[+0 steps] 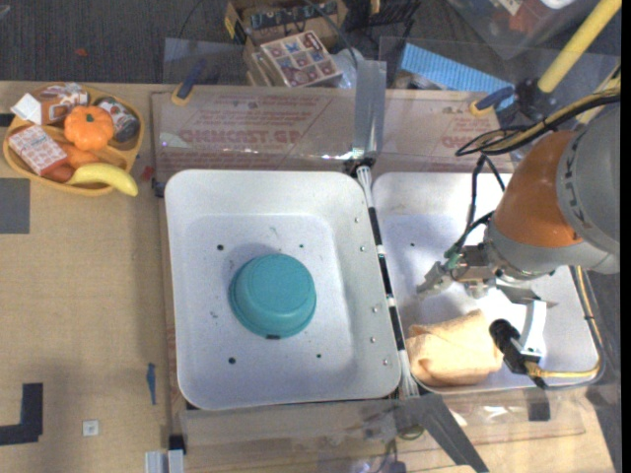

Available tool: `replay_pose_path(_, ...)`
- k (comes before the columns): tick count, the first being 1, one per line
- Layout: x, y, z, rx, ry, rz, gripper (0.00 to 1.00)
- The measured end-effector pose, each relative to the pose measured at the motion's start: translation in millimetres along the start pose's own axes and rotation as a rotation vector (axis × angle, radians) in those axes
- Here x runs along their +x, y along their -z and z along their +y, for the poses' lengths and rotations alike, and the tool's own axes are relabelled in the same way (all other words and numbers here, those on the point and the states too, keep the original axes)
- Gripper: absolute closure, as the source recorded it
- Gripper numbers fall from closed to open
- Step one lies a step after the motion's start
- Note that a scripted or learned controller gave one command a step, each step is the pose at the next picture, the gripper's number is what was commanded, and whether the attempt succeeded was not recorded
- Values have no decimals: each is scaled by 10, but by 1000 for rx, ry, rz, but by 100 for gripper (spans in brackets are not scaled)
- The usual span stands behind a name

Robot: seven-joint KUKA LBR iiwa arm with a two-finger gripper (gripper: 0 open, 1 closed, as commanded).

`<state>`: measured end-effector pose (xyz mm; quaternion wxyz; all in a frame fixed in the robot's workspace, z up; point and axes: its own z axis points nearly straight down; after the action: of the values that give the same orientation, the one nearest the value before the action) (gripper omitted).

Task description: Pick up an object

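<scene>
Sponge: tan sponge (455, 353) lies at the right bin's (414, 215) front edge.
Claw: claw (441, 276) hangs just above it, holding nothing; finger spread unclear.
Bowl: teal bowl (273, 295) sits in the left bin (197, 205).
Progress: nothing lifted; grasp and lift remain.

The arm (592, 180) is a thick rounded tube of grey metal with a smooth, slightly glossy shell. A broad orange band (537, 200) wraps it just above the wrist, curved like a collar. Below the band sits a paler grey wrist housing (547, 254), round and bulky. Thin black cables (480, 180) loop from behind the orange band down towards the gripper. The two-finger gripper (441, 276) is a small block of grey and silver metal with a tiny green spot just behind the fingers.
</scene>
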<state>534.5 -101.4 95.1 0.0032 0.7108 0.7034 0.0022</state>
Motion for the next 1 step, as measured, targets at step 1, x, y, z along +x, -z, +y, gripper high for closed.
replay_pose_path(1, -835, 428, -213, 10, 100, 2, 0)
